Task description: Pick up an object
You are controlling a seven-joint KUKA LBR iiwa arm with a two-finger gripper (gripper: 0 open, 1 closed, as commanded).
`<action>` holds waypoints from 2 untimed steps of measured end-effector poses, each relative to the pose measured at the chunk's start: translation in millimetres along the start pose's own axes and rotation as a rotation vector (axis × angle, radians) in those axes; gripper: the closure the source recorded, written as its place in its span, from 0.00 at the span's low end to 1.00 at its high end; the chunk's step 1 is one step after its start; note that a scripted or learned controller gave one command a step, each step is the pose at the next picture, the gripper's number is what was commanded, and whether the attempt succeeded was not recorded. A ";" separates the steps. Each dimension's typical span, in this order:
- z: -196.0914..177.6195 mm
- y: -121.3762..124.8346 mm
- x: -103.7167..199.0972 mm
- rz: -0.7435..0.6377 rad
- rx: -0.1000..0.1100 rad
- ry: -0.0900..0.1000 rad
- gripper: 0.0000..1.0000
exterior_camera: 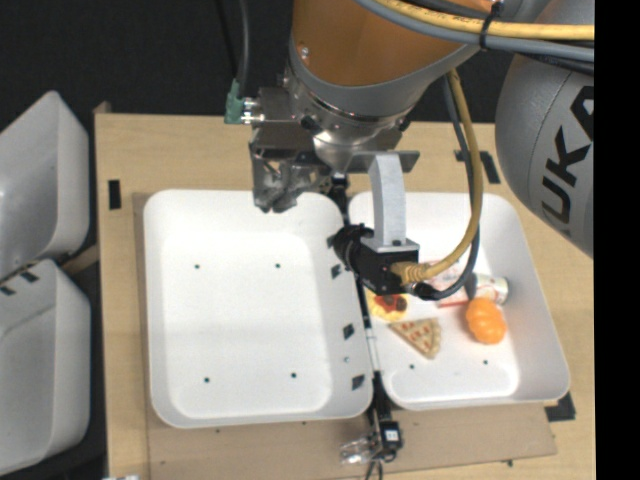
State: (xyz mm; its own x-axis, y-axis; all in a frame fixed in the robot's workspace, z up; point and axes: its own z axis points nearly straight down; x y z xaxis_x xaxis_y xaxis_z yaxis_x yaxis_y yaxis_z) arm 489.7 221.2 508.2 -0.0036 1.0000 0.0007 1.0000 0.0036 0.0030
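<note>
My gripper (284,188) hangs over the back right corner of the left bin (240,368), close to the divider between the two bins, with nothing seen in it. The objects lie in the right bin (520,368). An orange ball (486,321) rests toward its right side. To the ball's left lies a tan pizza-slice toy (419,336). A white tube with a red end (493,288) sits just behind the ball. A yellow and red item (384,305) lies near the divider, partly hidden by the robot's parts.
The arm's big orange and grey body (400,38) covers the back of both bins. White padded blocks (35,268) stand off the bench at the left. A small metal clip (365,450) sits at the bench's front edge.
</note>
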 end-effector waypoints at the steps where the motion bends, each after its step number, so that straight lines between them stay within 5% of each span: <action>1: -8.9 2.0 -0.9 -0.002 0.001 -0.002 1.00; 2: -19.4 3.2 -1.8 -0.006 0.000 -0.003 1.00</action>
State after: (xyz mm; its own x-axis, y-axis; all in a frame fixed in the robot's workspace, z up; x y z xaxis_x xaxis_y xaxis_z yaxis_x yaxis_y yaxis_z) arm 492.8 219.4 527.7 -0.0092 1.0000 -0.0025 1.0000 0.0093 0.0030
